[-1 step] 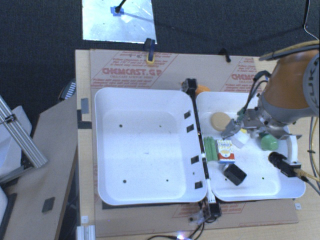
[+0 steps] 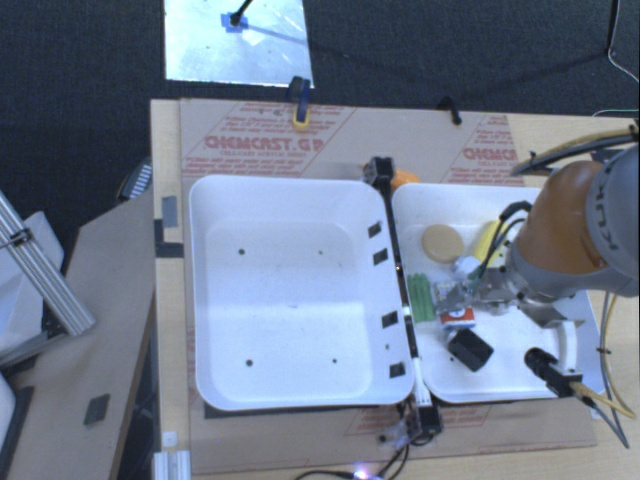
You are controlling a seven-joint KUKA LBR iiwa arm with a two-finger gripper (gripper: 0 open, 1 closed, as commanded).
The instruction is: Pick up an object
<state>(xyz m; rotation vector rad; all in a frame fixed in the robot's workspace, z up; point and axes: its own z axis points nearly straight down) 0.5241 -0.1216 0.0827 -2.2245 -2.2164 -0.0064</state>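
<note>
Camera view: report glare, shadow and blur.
Camera view: strong glare on the metal sheet at top; the left bin is evenly lit with soft shading along its walls; small items near the gripper in the right bin look soft.

A robotics lab: two shallow white plastic bins (image 2: 290, 298) sit side by side on a protective-film-covered sheet on the table (image 2: 250, 140), over dark carpet. At 11 o'clock lies a square metal plate (image 2: 235, 28); at 8 o'clock, aluminium framing (image 2: 40, 278).
</note>
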